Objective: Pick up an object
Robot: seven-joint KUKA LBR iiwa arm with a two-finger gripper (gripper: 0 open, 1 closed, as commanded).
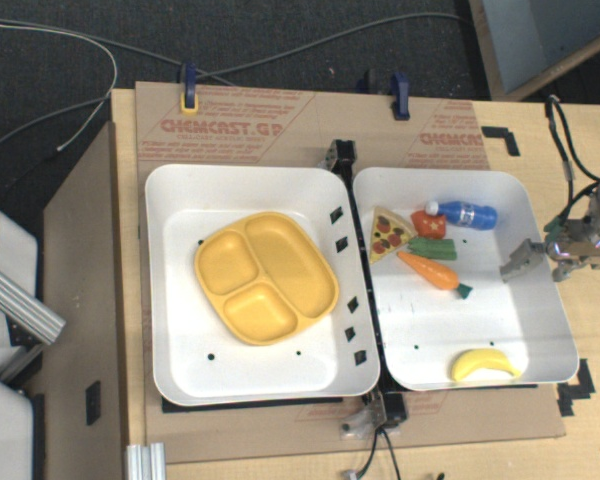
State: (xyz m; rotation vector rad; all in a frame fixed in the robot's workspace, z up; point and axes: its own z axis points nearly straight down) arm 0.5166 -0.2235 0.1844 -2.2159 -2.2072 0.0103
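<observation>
The hand (528, 258) hangs at the right bin's (540, 313) outer rim, its spread impossible to tell, holding nothing visible, probably staging for the toy carrot (428, 269) lying mid-bin beside the pizza slice (388, 234) and blue bottle (466, 214).

Dark carpet floor (280, 18), wooden bench (460, 408)

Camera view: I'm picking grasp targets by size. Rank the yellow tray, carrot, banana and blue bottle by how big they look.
1. yellow tray, by far the largest
2. carrot
3. blue bottle and banana look about alike, so I won't rank them.
</observation>
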